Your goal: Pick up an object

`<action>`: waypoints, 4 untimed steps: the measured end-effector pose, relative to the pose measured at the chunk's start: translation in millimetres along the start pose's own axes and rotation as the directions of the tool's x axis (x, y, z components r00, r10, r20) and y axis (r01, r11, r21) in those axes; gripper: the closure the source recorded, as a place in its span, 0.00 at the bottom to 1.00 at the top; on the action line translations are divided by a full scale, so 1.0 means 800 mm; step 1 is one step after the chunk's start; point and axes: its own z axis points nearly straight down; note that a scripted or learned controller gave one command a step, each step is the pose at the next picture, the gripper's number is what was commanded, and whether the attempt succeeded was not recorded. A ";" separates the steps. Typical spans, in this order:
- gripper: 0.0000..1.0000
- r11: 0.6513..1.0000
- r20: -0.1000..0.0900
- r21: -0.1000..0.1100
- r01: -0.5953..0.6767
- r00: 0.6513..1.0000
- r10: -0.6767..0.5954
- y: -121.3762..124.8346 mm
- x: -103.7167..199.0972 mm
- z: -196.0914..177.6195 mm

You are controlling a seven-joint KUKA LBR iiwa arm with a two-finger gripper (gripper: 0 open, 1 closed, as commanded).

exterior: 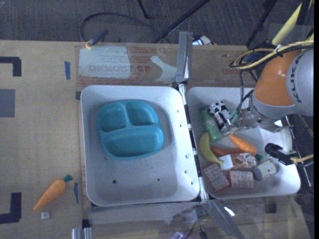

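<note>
The right bin (289, 185) holds a jumble of small things. Among them are a black-and-white cow toy (218, 109), a green bottle (210, 124), a yellow banana (208, 150) and an orange carrot (242, 144). Two reddish snack packs (216, 177) (240, 179), a white pack (240, 160) and a grey lump (263, 170) lie along the front. My gripper (235, 125) hangs low over the bin's middle, just right of the cow toy and above the carrot. Nothing shows as lifted.
A teal divided plate (130, 128) lies in the left bin (94, 183). A second toy carrot (50, 193) rests on the wooden bench at the lower left. The arm's orange band (274, 86) and cables cover the right bin's far right corner.
</note>
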 end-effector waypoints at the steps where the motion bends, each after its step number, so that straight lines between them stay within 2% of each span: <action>1: 1.00 0.998 -0.011 0.019 -0.057 0.998 0.057 0.055 0.084 -0.102; 2: 0.00 0.998 -0.011 0.020 -0.057 0.998 0.057 0.055 0.084 -0.102; 3: 0.00 0.997 -0.012 0.011 0.078 0.997 -0.078 0.032 0.009 0.020; 4: 1.00 0.997 -0.011 0.012 0.078 0.997 -0.078 0.034 0.007 0.009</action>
